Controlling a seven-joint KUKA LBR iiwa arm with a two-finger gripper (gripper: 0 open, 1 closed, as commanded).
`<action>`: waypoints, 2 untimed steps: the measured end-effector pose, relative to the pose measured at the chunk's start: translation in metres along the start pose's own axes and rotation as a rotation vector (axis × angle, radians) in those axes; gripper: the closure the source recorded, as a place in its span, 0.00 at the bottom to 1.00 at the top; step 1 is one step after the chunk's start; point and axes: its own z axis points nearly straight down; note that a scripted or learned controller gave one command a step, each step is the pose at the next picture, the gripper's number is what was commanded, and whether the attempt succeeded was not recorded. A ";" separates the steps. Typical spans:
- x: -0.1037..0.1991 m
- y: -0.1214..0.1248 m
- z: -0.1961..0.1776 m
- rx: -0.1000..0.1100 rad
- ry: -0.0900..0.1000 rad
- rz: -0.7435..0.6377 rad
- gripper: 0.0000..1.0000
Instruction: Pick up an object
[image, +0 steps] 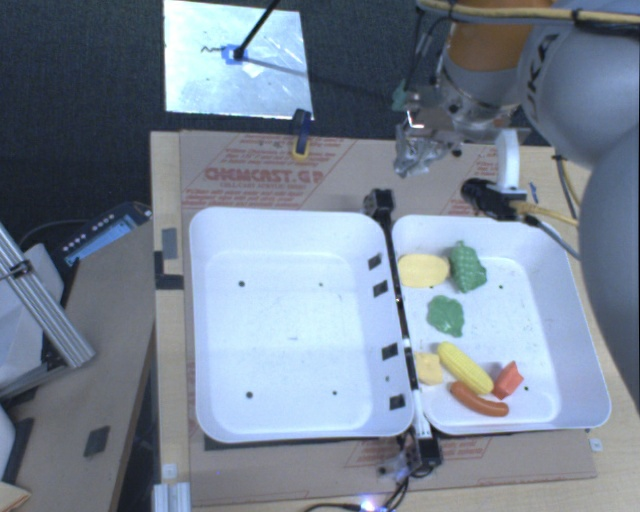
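Grey arm with orange band reaches in from the right; its two-finger gripper (418, 160) hangs above the cardboard-covered tabletop (260, 170), beyond the far rim of the right-hand shallow white bin (575, 300). Fingers blurred against the clutter, so I cannot tell whether they are apart or together; nothing visible between them. Candidates all lie in that bin: flat yellow oval piece (424, 269) touching a green leafy piece (466, 266) near the far left corner, second green leafy piece (446, 315) alone mid-bin, yellow corn cob (466, 367), brown sausage (479, 401), small orange wedge (508, 379) and pale yellow lump (429, 368) crowded at the near side. Judgement: best target is the isolated green piece; descend straight down, fingers clear of neighbours and the wall. Left-hand white bin (290, 325) irrelevant.
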 end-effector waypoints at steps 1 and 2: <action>0.078 -0.001 -0.030 0.012 0.002 -0.003 1.00; 0.119 0.000 -0.057 0.014 0.000 0.001 1.00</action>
